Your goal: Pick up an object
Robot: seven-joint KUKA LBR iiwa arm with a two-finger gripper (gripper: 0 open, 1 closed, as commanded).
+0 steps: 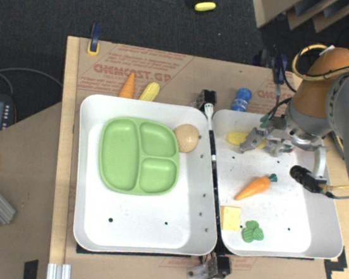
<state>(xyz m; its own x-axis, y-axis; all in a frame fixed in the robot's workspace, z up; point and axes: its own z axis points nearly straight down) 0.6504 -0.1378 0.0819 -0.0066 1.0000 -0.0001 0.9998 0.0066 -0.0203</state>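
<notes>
Beside hand (255, 140), touching: yellow piece (236, 137), right bin (288, 243).

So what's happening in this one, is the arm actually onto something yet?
Not clearly. The grey arm's gripper is low in the right white bin, near its back edge, right beside a small yellow toy piece. Nothing is visibly held. An orange toy carrot, a yellow square block and a small green leafy toy lie untouched nearer the front. The left white bin holds a green divided plate and a tan egg-shaped ball.
</notes>
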